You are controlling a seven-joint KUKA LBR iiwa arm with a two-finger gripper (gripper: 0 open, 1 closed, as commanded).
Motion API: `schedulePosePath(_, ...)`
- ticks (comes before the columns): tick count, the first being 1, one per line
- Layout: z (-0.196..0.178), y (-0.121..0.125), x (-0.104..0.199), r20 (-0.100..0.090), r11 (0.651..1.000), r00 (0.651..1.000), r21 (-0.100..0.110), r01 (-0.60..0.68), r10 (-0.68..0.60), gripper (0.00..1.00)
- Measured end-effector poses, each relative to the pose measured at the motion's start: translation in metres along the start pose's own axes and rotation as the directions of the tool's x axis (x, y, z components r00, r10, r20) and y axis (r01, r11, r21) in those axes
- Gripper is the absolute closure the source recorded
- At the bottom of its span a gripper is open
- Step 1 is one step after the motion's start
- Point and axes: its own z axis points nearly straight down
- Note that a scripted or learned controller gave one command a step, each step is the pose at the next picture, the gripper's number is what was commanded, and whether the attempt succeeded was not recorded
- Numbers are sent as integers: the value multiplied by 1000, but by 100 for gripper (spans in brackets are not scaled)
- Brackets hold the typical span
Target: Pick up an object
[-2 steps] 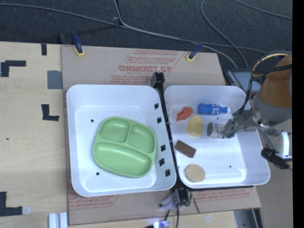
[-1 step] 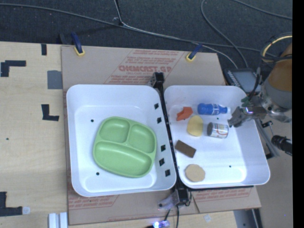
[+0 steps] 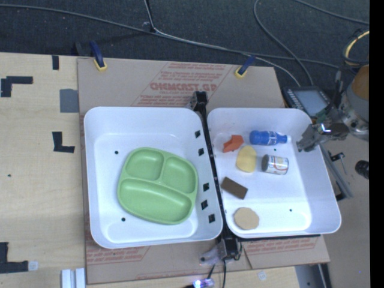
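We see two shallow white plastic bins side by side on a brown board printed in red; the lettering there looks like "CHEMCAST GP", though it is faint. The left bin [image 3: 96, 131] holds a smooth, pale green divided plate [image 3: 157, 185] with three compartments and rounded corners.

The right bin [image 3: 318, 215] holds six small things. A blue bottle [image 3: 267, 138] lies on its side near the far wall, with an orange-red wedge-shaped piece [image 3: 233, 143] to its left. Just in front of them sit a rounded yellow lump [image 3: 246, 159] and a small metallic can [image 3: 275, 164] lying on its side; its label is too small to read. Nearer the front lie a flat dark brown block [image 3: 234, 188] and a tan, round, cookie-like disc [image 3: 246, 218].

The gripper [image 3: 309, 140] hangs over the right bin's far right corner, dark and angular. We see nothing held in it. The blue bottle and the can lie nearest, a little to its left and apart from it.
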Motion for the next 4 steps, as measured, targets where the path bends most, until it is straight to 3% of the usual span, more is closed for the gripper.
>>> schedulePosePath(3,20,45,157,-2,1000,1000,7,4,-4,100)
schedulePosePath(4,20,46,215,-3,1000,1000,6,5,-5,100)
